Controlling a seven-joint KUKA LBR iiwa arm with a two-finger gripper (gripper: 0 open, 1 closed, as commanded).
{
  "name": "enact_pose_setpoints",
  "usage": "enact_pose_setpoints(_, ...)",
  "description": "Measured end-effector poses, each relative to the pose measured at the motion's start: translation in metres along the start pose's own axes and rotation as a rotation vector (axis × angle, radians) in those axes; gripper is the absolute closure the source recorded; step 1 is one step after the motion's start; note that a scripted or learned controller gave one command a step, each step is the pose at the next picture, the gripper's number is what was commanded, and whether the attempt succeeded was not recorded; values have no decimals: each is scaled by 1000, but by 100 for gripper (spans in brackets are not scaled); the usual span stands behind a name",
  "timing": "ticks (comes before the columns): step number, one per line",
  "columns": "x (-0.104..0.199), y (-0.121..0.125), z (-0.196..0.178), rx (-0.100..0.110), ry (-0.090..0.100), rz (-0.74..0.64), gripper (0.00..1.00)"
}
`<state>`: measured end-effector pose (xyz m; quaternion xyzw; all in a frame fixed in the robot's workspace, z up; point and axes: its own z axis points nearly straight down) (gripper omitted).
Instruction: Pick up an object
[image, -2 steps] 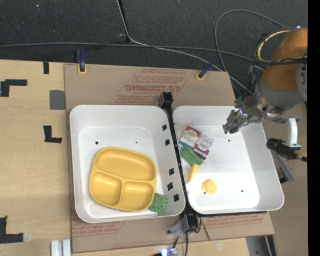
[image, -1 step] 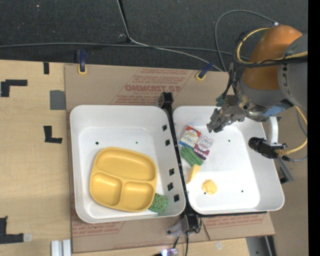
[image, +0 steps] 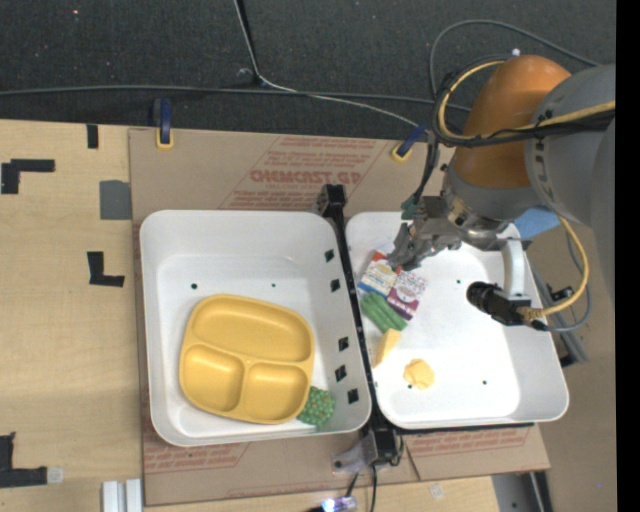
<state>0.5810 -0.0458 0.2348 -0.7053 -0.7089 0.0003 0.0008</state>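
Note:
My gripper hangs low over the upper left part of the right bin, just above a small pile. That pile holds a colourful packet, a purple and white packet and a green object. Whether the gripper touches the packets cannot be told. Nearer the front lie a yellow stick-like piece and a small yellow lump.
The left bin holds a yellow divided plate and a green knobbly object at its front right corner. A black divider runs between the bins. A black cable fitting hangs over the right bin.

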Motion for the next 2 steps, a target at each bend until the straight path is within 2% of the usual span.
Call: enact_pose_setpoints(2, 114, -13, -5, 0, -1, 0, 100)
